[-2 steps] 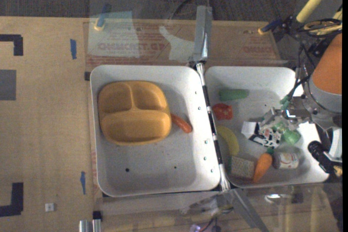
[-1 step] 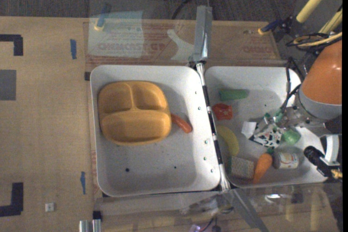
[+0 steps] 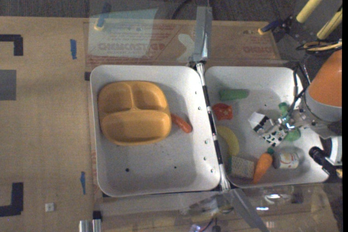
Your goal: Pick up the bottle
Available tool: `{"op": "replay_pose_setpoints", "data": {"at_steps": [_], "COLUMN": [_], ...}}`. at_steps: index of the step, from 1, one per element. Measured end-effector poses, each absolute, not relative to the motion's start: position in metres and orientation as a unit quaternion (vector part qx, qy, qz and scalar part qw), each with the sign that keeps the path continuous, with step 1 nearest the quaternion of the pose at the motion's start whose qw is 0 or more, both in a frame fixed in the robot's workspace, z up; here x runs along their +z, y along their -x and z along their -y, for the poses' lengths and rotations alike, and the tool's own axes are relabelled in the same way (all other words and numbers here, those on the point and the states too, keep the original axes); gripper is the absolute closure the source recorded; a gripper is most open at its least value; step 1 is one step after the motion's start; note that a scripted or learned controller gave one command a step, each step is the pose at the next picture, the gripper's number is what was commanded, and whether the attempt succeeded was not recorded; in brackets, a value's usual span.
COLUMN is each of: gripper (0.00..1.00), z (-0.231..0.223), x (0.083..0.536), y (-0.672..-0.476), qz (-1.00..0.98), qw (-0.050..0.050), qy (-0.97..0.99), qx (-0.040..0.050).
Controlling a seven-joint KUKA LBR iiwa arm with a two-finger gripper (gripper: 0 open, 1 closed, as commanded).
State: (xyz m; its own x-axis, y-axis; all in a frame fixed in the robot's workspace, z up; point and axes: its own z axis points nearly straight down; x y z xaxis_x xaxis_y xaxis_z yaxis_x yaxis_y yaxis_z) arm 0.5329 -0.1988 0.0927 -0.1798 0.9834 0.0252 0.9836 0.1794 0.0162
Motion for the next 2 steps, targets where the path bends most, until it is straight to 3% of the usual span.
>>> {"op": "replay_pose_setpoints", "data": {"at_steps": [1,2], "gripper": [1.00,1.00], "z": [0.199,0.223], "x": [0.104,0.225], "y": [-0.535,-0.525], "qz": [0.768,0.848], "qw": [0.001,-0.002], "qy": [0.641,0.529], "qx": [-0.0151,-0.0006]}}
